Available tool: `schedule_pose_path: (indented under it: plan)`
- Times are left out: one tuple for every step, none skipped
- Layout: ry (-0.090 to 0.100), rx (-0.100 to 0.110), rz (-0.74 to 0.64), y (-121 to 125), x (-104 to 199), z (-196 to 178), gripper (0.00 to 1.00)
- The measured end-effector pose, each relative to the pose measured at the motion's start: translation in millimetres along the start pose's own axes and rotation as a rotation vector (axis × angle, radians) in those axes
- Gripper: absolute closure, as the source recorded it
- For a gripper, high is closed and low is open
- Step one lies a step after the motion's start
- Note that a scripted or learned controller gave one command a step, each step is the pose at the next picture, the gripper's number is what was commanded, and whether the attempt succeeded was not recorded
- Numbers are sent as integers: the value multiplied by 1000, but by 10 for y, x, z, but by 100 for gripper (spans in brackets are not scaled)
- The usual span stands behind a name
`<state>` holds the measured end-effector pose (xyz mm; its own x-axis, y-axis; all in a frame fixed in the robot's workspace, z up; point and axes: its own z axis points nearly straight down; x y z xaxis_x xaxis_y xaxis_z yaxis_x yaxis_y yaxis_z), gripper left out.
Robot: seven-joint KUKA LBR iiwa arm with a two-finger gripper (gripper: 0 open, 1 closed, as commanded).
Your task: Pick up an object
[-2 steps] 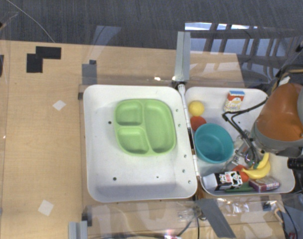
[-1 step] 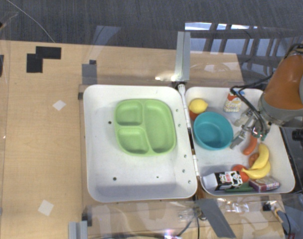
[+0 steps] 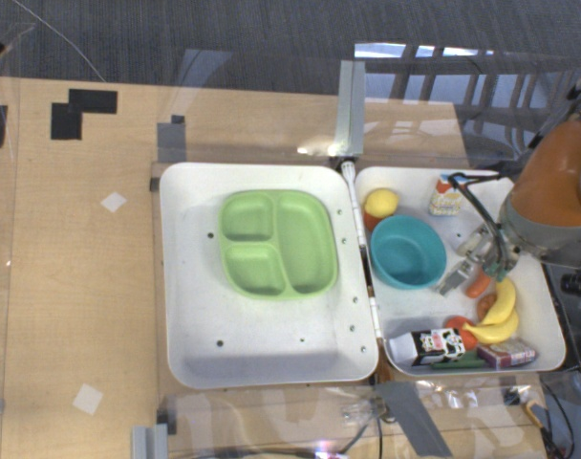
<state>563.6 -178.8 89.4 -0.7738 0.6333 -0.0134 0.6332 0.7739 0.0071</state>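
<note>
My gripper (image 3: 467, 261) hangs low in the right bin (image 3: 554, 325), just right of a teal bowl (image 3: 406, 251). Its fingers look open with nothing between them. An orange carrot-like piece (image 3: 482, 286) lies right beside the lower finger, and a yellow banana (image 3: 499, 314) curves just below that. A yellow lemon (image 3: 380, 203) sits at the bowl's upper left. A small white and red toy (image 3: 445, 198) stands near the bin's back edge. A black-and-white carton (image 3: 438, 345) and a purple box (image 3: 506, 355) lie along the front wall.
The left bin (image 3: 190, 347) holds a green divided plate (image 3: 276, 243). The grey arm with its orange band (image 3: 556, 185) reaches over the right bin's right side. A metal post (image 3: 352, 113) stands behind the divider between the bins.
</note>
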Motion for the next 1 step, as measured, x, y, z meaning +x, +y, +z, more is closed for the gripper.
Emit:
schedule_pose_path:
  plan:
    - [5,2,45,-26,-47,2,0]
